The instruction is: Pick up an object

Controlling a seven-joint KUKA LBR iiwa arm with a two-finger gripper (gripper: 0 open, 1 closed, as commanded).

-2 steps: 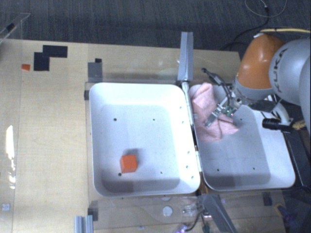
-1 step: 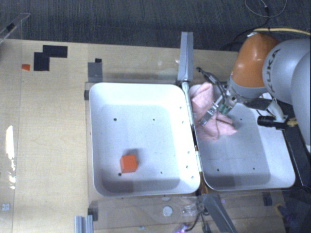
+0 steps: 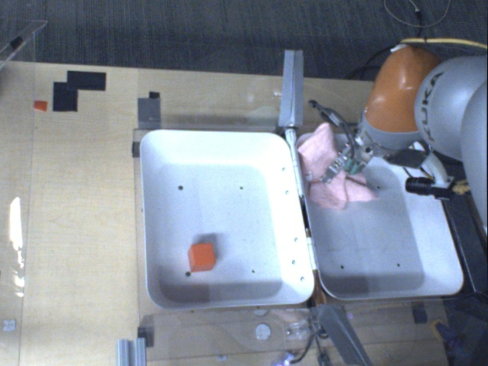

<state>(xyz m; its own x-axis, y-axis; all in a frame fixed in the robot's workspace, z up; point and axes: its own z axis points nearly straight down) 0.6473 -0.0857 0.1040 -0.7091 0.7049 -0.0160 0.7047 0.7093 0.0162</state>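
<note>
- Pink cloth [image 3: 326, 175]: crumpled in right bin [image 3: 396, 273], upper-left corner, against the dividing wall.
- Jaws [image 3: 341, 165]: directly over cloth, touching its top; grip state cannot be told.
- Orange block [image 3: 202, 257]: left bin [image 3: 221, 147], well apart.

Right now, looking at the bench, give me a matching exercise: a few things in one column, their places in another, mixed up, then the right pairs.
Things:
1. orange block
2. pink cloth
3. gripper
4. small red square

Places:
A. on the bench top, far left, outside both bins
B. upper left part of the right bin
C. lower left part of the left bin
D. down on the pink cloth

Pairs: 1-C, 2-B, 3-D, 4-A
</note>
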